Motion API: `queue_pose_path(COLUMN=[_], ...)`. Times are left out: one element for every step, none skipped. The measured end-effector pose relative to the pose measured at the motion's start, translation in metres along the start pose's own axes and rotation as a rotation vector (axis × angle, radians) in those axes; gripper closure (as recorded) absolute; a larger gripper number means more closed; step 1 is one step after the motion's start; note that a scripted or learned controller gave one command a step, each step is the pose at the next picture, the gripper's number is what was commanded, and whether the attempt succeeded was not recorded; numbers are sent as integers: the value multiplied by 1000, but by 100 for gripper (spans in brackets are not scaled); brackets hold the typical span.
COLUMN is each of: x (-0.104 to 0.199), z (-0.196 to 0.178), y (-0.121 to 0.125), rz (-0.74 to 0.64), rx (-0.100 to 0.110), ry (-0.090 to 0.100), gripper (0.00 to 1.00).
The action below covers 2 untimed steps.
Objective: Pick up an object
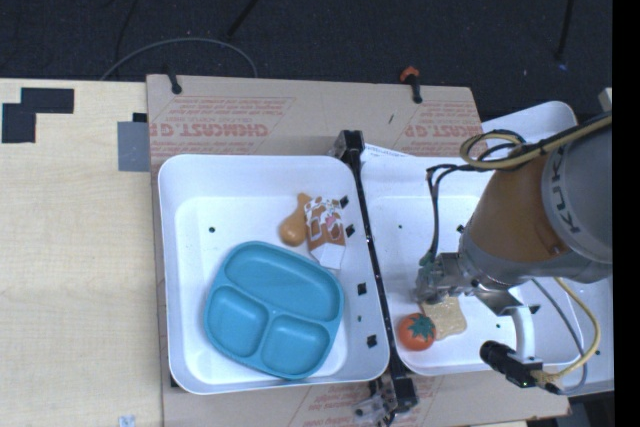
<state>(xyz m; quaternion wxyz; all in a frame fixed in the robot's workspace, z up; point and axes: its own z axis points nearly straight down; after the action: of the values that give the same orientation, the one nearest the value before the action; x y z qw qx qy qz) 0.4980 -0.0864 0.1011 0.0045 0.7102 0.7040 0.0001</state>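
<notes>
While my two-finger gripper (432, 283) hangs low in the right white plastic bin (400, 200), I can't tell from this angle how it's set, since the wrist and grey arm w/ the orange band (515, 220) cover most of it. What I can see is a dark metal tip just above and left of the flat tan cracker-like piece (448, 317), nr touching it.

Taking that tan piece as my landmark: the small round red-orange tomato-like toy w/ a green top (416, 332) sits touching its lower-left edge, close to the bin's front-left corner. Either one looks like the likely pick, prob the tan piece, but nothing is visibly held yet.

Risks as I judge them:
- The two things touch, so a descent could catch both or knock the round toy away; it should roll easily.
- The tan piece lies flat, so there is little for me to bite, and I may scrape the bin floor and come up w/ nothing.
- The black divider rail (362, 245) and bin wall are near to the left, so a nudge could wedge things into the corner.

Far left of the landmark, in the other white bin (190, 215), lie a blue three-compartment plastic tray (272, 308) and a brown-and-white gingerbread-like toy (315, 220), well apart from me.
</notes>
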Motion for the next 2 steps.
queue_pose_path(x=[5, -2], z=[-43, -100], y=[0, -6], rz=[-10, -9], rx=[7, 5], ry=[7, 6], gripper=[100, 100])
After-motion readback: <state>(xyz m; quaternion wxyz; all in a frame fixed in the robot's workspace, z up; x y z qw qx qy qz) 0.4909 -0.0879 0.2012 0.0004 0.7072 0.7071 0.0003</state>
